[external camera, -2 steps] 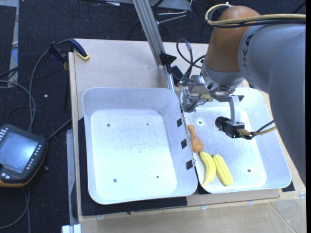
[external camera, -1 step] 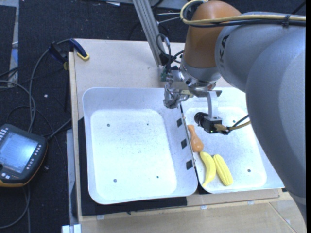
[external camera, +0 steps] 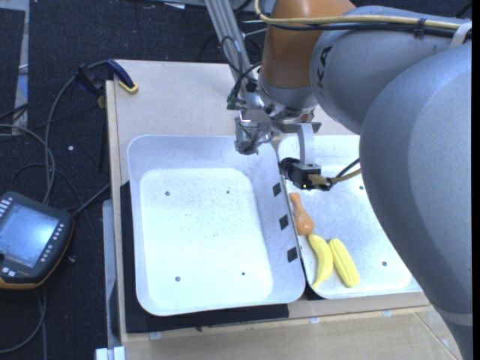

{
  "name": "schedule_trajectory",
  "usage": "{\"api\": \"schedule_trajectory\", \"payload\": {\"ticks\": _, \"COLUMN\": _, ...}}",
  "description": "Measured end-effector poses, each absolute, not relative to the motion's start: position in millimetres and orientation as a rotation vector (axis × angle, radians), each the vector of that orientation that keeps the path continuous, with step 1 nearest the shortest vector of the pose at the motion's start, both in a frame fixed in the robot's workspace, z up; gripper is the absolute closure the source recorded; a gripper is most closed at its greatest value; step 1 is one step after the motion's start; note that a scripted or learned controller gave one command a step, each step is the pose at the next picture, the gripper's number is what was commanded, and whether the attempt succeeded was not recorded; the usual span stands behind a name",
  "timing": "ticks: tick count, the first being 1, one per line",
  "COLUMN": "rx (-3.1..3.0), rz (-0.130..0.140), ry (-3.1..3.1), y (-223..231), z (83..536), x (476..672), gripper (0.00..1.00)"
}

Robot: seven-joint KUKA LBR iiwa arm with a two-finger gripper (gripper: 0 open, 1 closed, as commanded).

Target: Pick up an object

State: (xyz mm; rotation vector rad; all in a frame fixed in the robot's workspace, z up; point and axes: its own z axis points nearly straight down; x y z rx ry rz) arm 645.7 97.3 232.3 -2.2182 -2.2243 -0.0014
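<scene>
Objects — a banana (external camera: 321,259), a corn cob (external camera: 344,262) and an orange piece (external camera: 301,214) — lie below the empty, narrowly parted gripper (external camera: 247,145), which hangs in approach and must next descend onto one.

Even overhead light, soft shadows, slightly grainy

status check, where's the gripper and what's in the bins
Gripper over the far rim between the bins, holding nothing visible. Orange piece, banana, corn lie in right bin. Nothing blocking them.
</scene>
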Motion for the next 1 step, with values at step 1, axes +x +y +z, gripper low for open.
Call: {"api": "schedule_trajectory", "payload": {"ticks": 1, "rx": -2.221, "rz": 0.000, "ry": -2.222, "y": 95.9, "z": 232.0, "x": 645.6, "gripper": 0.00}}
